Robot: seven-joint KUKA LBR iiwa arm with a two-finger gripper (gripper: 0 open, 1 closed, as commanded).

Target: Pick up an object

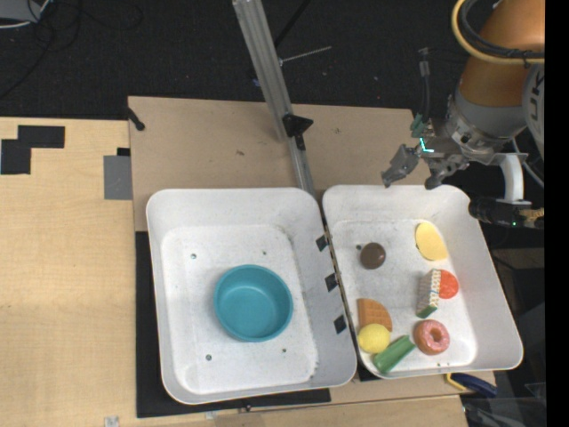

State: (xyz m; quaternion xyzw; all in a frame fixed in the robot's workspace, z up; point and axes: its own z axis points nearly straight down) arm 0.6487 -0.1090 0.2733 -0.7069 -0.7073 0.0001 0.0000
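Still, you had plenty to choose from: the teal bowl [253, 302] sat alone in the left bin [178, 221], while the right bin [480, 229] held a brown ball [372, 255], well apart from the crowded toy food and so the easiest target. Your gripper [416, 172] hovered above that bin's far rim, fingers spread and holding nothing; you needed to descend squarely over the ball.

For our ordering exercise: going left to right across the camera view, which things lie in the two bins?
Blue bowl → brown ball → yellow oval piece. The toys crowded near the right bin's front edge overlap in order, so they are left out.
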